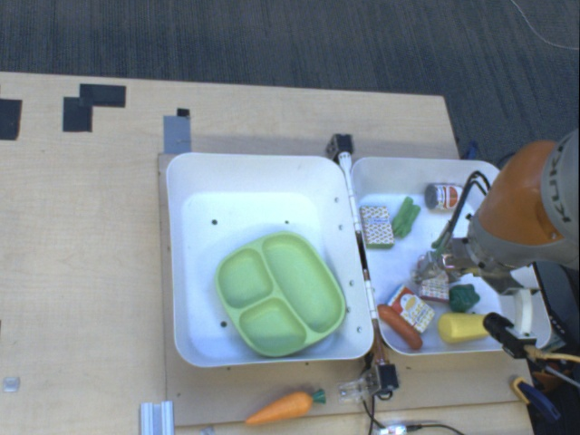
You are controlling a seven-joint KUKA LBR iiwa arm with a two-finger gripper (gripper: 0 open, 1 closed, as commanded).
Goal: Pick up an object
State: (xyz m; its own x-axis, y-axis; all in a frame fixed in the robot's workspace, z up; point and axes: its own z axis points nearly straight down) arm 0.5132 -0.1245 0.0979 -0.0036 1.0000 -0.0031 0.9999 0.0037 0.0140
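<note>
The end effector (433, 268), whose grip state I cannot tell, is hovering in the right bin (517, 172) near the bench's right edge over a small snack packet (433, 288), seemingly light and crushable, best pinched across its flat sides.

Two bins (181, 243) (385, 175), one plate (281, 293), one carrot (285, 408).

A plate (281, 293) is lying in the left bin (195, 243); the can (443, 196), box (377, 226) and sausage (400, 326) are sitting in the right bin (381, 175); a carrot (283, 409) is lying on the bench (82, 270) in front.
</note>
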